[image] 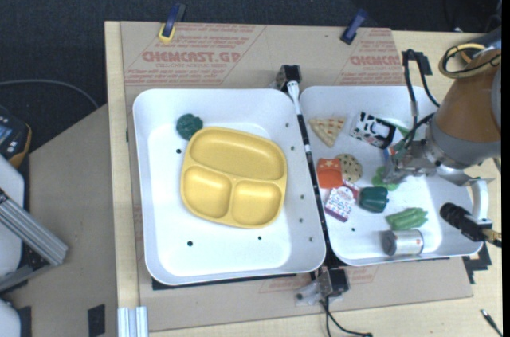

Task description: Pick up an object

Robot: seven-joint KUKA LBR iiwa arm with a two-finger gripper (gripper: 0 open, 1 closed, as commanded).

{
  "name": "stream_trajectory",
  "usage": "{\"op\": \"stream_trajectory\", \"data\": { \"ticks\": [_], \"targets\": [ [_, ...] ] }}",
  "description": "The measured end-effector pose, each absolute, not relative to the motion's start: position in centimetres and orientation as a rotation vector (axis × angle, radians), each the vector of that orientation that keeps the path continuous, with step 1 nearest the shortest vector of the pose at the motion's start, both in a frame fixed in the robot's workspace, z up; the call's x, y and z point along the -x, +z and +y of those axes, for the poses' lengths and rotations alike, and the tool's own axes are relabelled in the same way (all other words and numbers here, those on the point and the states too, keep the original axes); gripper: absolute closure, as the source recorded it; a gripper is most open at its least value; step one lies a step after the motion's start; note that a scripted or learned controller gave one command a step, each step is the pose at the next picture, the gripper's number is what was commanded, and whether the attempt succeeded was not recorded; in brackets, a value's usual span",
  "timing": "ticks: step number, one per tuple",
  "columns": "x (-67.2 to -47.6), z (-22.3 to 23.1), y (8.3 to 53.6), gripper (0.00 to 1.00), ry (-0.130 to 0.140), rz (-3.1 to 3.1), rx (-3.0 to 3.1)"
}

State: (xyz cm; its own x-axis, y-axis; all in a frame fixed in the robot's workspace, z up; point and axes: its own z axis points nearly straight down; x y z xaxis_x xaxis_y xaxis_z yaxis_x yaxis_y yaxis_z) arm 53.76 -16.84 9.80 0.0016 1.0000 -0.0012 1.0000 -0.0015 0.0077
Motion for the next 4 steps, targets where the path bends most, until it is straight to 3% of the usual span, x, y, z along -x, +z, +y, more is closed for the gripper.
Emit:
{"op": "stream_trajectory", "data": {
  "ticks": [2, 3, 4],
  "targets": [
    [-53.4, -18.2, 22.1, 1.00, 0.005, 2.215, -2.215],
    [-53.5, -18.2, 22.5, 1.00, 0.002, 2.219, -2.218],
    [-51.1, -14.0, 23.2, 1.00, 0.000, 2.228, -2.220]
  ]
}}
